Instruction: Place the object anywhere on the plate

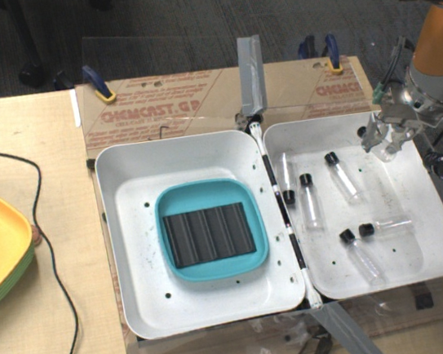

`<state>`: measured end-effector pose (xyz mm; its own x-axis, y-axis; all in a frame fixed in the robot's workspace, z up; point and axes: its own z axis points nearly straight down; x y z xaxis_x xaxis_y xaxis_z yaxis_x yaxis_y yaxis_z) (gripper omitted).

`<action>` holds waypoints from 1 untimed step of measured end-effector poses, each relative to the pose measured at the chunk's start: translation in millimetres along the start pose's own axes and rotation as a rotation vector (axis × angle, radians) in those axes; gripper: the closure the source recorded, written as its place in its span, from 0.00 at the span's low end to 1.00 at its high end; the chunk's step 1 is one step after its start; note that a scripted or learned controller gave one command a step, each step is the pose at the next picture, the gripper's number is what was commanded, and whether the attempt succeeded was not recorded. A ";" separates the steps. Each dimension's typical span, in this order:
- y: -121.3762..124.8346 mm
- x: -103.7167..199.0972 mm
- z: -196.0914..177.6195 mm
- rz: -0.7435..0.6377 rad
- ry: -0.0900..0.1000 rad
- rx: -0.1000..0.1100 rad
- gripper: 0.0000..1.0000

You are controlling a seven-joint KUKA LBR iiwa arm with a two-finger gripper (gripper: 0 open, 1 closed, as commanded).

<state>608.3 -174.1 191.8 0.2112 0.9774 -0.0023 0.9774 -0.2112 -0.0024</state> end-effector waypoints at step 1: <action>0.1 0.0 -0.2 0.000 0.000 -0.001 0.00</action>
